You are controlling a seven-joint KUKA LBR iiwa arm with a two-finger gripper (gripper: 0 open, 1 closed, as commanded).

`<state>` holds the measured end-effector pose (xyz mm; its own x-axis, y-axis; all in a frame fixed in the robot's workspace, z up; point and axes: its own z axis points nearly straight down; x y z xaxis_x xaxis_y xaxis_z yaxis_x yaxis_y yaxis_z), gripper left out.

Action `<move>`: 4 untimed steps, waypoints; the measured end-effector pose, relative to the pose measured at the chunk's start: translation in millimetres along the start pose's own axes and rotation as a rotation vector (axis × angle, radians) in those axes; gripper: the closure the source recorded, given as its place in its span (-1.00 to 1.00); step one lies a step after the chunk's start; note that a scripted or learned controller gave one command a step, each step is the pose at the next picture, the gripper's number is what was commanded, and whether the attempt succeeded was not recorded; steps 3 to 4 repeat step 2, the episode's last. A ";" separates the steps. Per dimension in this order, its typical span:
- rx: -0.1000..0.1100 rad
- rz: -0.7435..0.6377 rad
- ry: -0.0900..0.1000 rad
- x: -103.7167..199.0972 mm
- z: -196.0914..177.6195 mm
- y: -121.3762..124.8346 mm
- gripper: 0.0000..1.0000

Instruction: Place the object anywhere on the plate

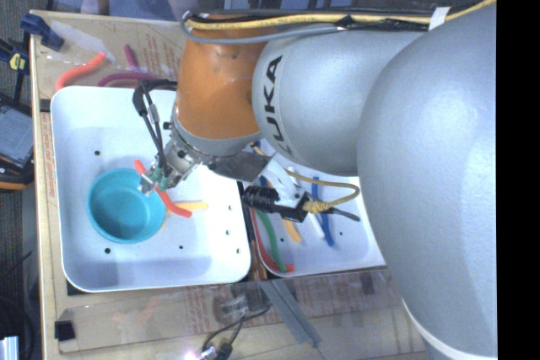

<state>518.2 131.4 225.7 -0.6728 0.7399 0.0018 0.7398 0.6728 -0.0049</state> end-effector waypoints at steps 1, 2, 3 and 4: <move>-0.004 -0.037 -0.001 -16.5 -12.8 28.0 1.00; -0.004 -0.037 -0.001 -16.6 -12.9 28.0 -1.00; -0.004 -0.037 -0.001 -16.6 -12.9 28.0 -1.00; -0.004 -0.037 -0.001 -16.6 -12.9 28.0 -1.00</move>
